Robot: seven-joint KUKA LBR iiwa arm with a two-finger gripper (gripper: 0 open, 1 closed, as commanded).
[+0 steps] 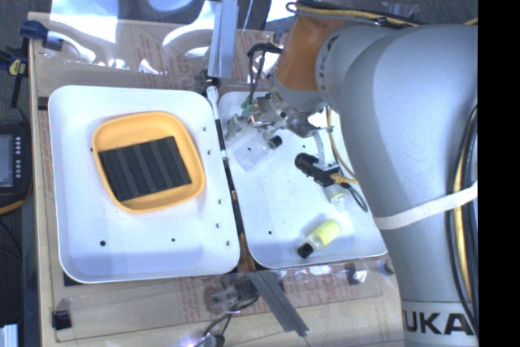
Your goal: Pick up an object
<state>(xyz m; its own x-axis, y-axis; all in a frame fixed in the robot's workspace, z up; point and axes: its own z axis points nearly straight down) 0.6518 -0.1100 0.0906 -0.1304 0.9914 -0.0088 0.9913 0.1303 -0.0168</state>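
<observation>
Tray (146, 162), yellow with a dark ribbed inset, lies in the left bin (73, 248), well left of the pincer (258, 119). The pincer hangs low over the far left corner of the right bin (276, 252); whether it is spread or pressed together, I cannot tell. Just below it lies a clear thing (253, 152), hard to make out. A yellow bottle (322, 234) lies well below, to the right. Working so near the wall, the pincer may slip off the clear thing. The arm (406, 118) hides this bin's right side.

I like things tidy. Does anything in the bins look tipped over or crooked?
A small yellow bottle-like thing lies on its side near the front edge of the right bin. The yellow tray in the left bin sits slightly crooked. Nothing looks spilled.
</observation>
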